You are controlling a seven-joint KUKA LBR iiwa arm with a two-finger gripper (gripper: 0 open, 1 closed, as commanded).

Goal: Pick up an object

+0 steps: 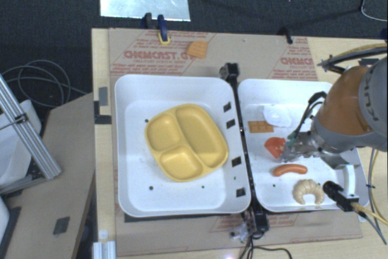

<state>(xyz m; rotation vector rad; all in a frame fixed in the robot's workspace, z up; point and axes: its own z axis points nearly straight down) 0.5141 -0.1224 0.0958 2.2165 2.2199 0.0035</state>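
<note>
The bench [103,148] is a pale wooden slab, overlaid with a sheet of brown cardboard [176,54] printed in red lettering. On it sit two shallow white plastic bins with rounded corners and smooth, slightly glossy walls: the left bin [130,130] and the right bin [254,191], joined along a dark hinged seam. The arm [357,109] comes in from the right, a bulky rounded body of orange band and grey casing, with black cables looping off it. In the left bin lies a yellow divided plate [185,141], matte plastic, a soft-cornered shape split into three compartments and turned at an angle. At the arm's end the gripper [296,147] is low over the right bin, a small metallic cluster just right of a red piece; whether its fingers are apart or closed is not discernible, and nothing can be seen held between them. The right bin's contents are small toy foods: a whitish translucent lump [277,114] near the top, a cream crescent-shaped croissant [308,191] with ridged surface near the front, a smooth orange-red sausage [290,170] lying lengthwise just below the gripper, a flat brown waffle-textured cracker [260,127], and the red piece [274,146], glossy and irregular.
</note>
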